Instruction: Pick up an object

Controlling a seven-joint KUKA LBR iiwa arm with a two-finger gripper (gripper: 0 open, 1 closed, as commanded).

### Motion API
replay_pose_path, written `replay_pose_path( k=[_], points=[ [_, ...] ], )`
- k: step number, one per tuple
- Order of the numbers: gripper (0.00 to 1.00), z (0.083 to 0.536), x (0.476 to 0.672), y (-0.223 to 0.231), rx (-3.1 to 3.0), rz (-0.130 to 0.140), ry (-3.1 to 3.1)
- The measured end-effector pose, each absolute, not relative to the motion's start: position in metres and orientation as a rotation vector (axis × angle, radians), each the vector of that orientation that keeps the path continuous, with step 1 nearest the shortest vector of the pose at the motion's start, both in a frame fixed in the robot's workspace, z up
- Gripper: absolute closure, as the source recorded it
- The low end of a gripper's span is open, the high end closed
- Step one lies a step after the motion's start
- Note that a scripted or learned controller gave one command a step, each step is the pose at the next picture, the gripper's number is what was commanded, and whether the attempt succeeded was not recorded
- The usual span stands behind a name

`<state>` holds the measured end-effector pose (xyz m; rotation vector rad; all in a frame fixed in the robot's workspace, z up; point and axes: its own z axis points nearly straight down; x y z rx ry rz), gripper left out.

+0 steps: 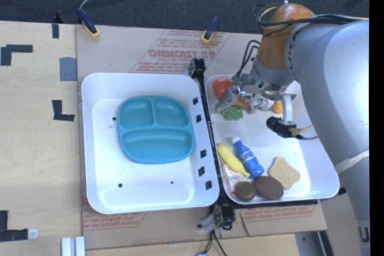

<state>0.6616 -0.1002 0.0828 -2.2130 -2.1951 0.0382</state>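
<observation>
My gripper (243,96) hangs low over the far left part of the right bin (312,156), under the orange wrist band. It is right beside a red round item (221,87) and a green item (231,112), with an orange piece (276,107) on its other side. Whether it touches any of them is hidden by the metal parts. Closer to the front lie a yellow banana (228,157), a blue bottle (248,159), a slice of toast (284,172) and two brown cookies (245,190).
The left bin (99,147) holds a blue divided plate (156,129). A black divider with clips (204,129) runs between the bins. The grey arm (336,81) covers the right bin's far right side. Yellow clamps (89,24) sit at the bench's back.
</observation>
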Motion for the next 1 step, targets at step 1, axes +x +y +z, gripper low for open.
replay_pose_path(
  k=[1],
  points=[
    [0.0,0.0828,0.6616,-0.1,-2.214,0.039,-2.195]
  ],
)
